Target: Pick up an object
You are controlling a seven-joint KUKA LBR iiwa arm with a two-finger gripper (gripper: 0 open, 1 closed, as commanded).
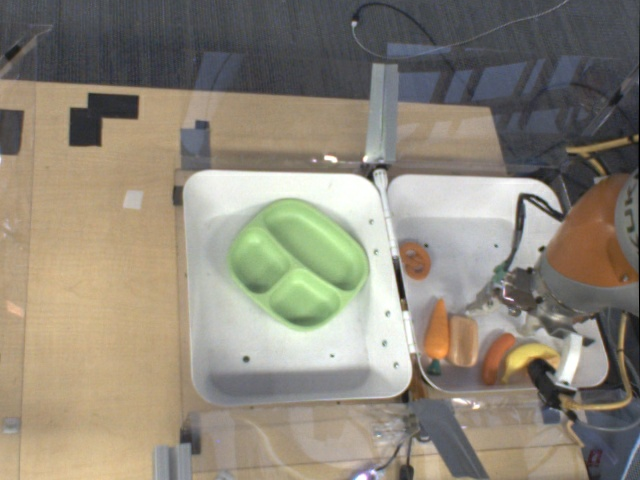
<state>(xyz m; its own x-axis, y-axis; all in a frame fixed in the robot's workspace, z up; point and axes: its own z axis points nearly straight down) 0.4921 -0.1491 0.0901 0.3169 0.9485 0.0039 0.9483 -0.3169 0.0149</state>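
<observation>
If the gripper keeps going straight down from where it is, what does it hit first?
Probably the right bin's bare white floor: the gripper hangs just above the banana and the orange piece in the view. Depth is unclear.

Look toward three o'clock and you see the arm (pixel 600 253): a rounded orange band with grey casing above it. A black cable (pixel 521 230) loops along its nine o'clock side, down to a metallic wrist block (pixel 525 293).

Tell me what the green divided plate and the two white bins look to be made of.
Green divided plate: probably molded plastic, matte to satin; even color, rounded compartment walls, soft highlights. Left bin and right bin: probably white plastic or coated sheet, smooth and faintly glossy; uniform white, rounded corners. The view can't settle which.
</observation>
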